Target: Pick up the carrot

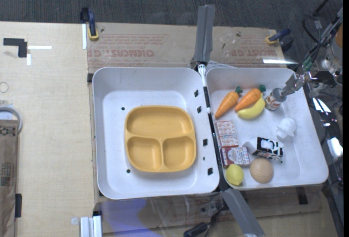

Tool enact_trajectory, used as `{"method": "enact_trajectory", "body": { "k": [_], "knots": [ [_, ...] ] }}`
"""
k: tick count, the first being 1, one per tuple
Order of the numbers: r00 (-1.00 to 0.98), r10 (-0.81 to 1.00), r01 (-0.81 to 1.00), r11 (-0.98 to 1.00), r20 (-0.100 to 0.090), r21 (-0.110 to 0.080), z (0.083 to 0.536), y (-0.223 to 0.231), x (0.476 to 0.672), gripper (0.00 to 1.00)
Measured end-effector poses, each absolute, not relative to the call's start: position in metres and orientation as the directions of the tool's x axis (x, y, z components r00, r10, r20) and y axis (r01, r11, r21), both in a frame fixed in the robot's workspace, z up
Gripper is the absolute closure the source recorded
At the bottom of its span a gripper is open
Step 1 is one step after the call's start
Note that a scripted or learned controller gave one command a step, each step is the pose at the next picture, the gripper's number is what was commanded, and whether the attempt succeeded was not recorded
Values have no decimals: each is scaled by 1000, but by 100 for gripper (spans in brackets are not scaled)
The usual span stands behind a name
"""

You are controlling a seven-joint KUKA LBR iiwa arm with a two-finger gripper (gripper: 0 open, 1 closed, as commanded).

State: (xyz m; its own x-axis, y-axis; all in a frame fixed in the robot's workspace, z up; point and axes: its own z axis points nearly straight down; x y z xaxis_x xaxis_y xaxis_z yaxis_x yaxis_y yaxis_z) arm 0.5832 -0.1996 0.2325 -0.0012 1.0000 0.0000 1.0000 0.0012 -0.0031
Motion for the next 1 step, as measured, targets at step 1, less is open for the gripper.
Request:
{"method": "enact_trajectory", "body": {
  "k": [1],
  "knots": [
    [-318,948,948,318,-9,10,144,-182,633,0]
  ]
}}
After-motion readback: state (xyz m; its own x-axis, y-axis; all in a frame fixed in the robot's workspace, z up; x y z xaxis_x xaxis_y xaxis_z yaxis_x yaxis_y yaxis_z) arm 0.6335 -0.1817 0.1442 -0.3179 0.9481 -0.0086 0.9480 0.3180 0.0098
